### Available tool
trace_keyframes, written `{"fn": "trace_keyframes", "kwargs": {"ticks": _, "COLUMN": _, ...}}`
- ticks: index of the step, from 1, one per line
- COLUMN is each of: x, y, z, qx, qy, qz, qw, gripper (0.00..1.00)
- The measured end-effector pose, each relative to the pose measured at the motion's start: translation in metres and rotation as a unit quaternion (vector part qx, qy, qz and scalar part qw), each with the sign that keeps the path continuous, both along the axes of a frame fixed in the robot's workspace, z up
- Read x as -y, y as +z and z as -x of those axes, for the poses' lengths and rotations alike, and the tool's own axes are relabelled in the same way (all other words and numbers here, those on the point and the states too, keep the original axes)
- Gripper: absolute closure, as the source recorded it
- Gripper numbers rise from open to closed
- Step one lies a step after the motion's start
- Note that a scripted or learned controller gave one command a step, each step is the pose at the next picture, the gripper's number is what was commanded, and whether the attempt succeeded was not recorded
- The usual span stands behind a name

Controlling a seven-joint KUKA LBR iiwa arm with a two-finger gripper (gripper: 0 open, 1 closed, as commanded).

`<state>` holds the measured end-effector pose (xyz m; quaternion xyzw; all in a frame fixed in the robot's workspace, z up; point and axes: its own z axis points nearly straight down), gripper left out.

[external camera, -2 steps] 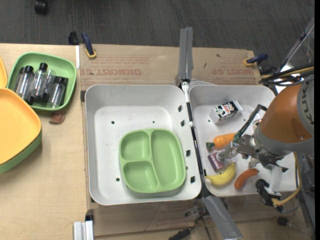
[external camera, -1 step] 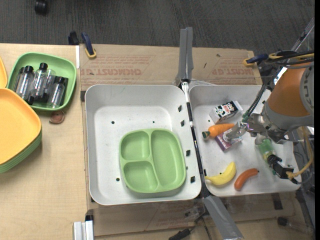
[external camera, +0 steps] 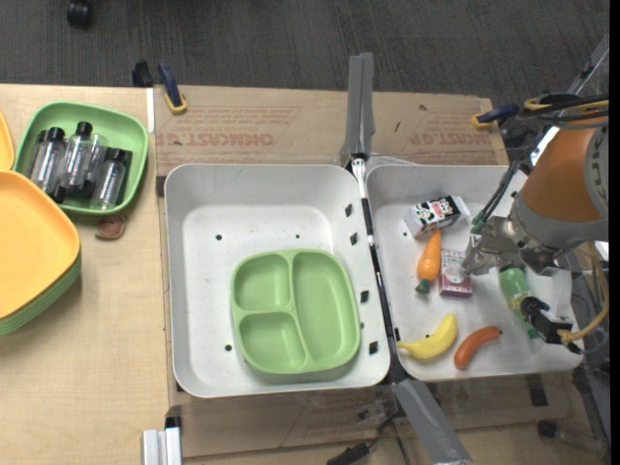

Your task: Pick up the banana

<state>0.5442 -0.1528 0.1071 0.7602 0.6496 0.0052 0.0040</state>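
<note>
Banana (external camera: 431, 338) lies below the carrot (external camera: 428, 257), nr bin's front wall. Light, curved, prob slick plastic; I'd pinch mid-body across its width. My pincer (external camera: 477, 257): can't tell its state.

Smooth glossy plastic is seen on the banana (external camera: 431, 338) and the matt green tray (external camera: 294, 311) left of it; brown printed cardboard (external camera: 262, 134) is laid beneath 2 white plastic bins (external camera: 184, 260).

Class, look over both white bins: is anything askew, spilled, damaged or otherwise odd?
Nothing looks spilled or broken. The banana lies loose at the right bin's front edge, and the milk carton lies on its side. The green divided tray sits flat in the left bin.
</note>
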Motion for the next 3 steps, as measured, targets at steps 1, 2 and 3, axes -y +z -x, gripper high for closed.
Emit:
{"fn": "trace_keyframes", "kwargs": {"ticks": 1, "x": 0.047, "y": -0.006, "z": -0.015, "qx": -0.008, "qy": 0.000, "qz": -0.0075, "qw": 0.9999, "gripper": 1.00}}
{"fn": "trace_keyframes", "kwargs": {"ticks": 2, "x": 0.059, "y": 0.085, "z": -0.025, "qx": -0.006, "qy": 0.194, "qz": 0.0024, "qw": 0.9810, "gripper": 1.00}}
{"fn": "trace_keyframes", "kwargs": {"ticks": 3, "x": 0.060, "y": 0.085, "z": -0.025, "qx": -0.006, "qy": 0.194, "qz": 0.0024, "qw": 0.9810, "gripper": 0.00}}
